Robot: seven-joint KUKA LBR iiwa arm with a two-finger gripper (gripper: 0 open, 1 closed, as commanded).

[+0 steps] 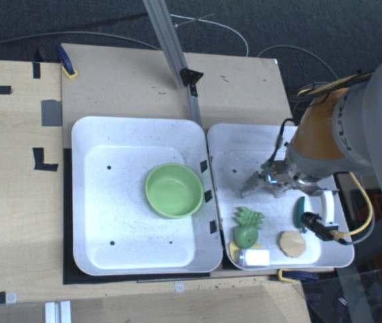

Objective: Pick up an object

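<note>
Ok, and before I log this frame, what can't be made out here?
- End effector, camera view: too small and blurred to tell its finger state or whether it grips anything.
- Objects along the right bin near edge: the white block overlaps a yellowish item; its shape is unclear.
- Teal object: partly covered by the arm's black fitting.
- Arm: cut off at the right.

The grey arm [372,113] comes in from the right edge of the frame, bulky at the upper right and narrowing toward the centre right. Its orange band [319,130] sits just above the wrist, slanting down and to the left. Below it the gripper [261,180] reaches out leftward at mid-right of the frame, its two fingers spread apart with nothing between them.
</note>
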